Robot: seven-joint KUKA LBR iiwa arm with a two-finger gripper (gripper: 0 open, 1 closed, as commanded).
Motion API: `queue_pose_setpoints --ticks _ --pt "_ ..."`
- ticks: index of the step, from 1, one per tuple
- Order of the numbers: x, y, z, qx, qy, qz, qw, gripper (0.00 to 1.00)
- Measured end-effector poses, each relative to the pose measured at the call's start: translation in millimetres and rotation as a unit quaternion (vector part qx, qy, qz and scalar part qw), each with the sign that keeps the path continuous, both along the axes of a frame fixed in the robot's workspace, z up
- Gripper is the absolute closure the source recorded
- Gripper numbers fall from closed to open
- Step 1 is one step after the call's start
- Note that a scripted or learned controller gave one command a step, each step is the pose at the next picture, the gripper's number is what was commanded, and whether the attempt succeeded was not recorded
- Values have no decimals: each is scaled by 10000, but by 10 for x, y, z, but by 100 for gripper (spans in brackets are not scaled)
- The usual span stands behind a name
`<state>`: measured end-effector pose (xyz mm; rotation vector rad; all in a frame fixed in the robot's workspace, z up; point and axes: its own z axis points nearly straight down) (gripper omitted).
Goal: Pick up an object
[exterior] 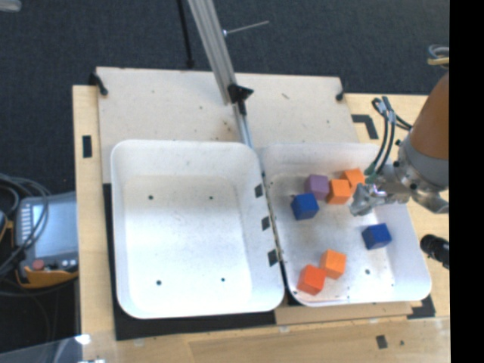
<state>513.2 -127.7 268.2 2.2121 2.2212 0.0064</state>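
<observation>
In the right bin point(408, 278), nearest to the camera, an orange-red cube point(311, 279) lies beside an orange cube point(333, 262); the two are touching or almost touching. A little farther, a blue cube point(376, 235) lies near the right wall. The tool point(364, 200) is just above and left of this blue cube, low over the bin floor (I cannot tell if it is released or clenched, and I see nothing between its parts). Just left of the tool are an orange cube point(339, 190), a second orange cube point(353, 178) behind it, and a purple cube point(318, 185); these three are close together. Another blue cube point(304, 206) lies just in front of the purple one. The left bin point(189, 225) is white. Both bins sit on a pale wooden bench point(166, 104). Behind it there is dark carpet point(91, 21), and a slanted metal pole point(212, 36) rises from the far side.
</observation>
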Motion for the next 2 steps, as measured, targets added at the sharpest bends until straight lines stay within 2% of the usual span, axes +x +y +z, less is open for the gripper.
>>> queue_pose_setpoints --ticks 2 --pt "257 1097 -52 11 34 14 10000 100"
